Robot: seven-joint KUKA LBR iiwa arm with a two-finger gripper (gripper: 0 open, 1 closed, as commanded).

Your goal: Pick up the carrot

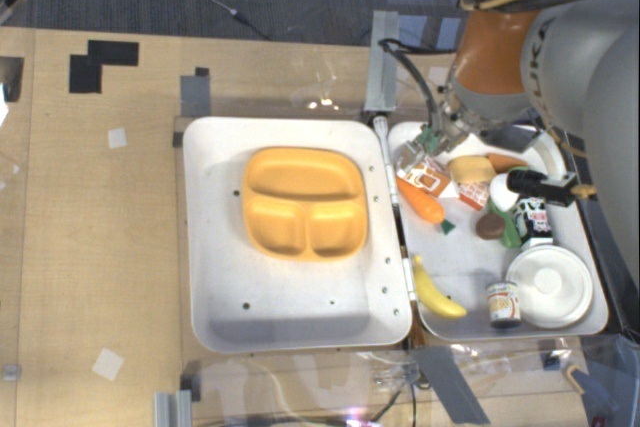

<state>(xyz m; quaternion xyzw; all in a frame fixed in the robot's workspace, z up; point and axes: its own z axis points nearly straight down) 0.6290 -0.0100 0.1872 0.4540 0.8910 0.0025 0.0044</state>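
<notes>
— Where is the carrot?

— The carrot (422, 205) lies in the right bin (592, 317), close to its left wall and towards the far end. It lies at a slant, with its green end pointing near and right.

— And your pincer?

— My pincer (430, 141) is over the far left corner of that bin, just beyond the carrot. Whether it is open or closed I cannot tell from this angle. I see nothing held in it.

— What lies around the carrot?

— An orange and white packet (431, 178) touches it on the far side, right under my pincer. To the right of that is a pale bread roll (471, 169). A banana (437, 291) lies nearer along the left wall, apart from the carrot. A small jar (503, 304) and a white bowl (549, 286) are in the near right part.

— And the other bin?

— The left bin (212, 245) holds a yellow divided plate (305, 202) at its middle.
</notes>
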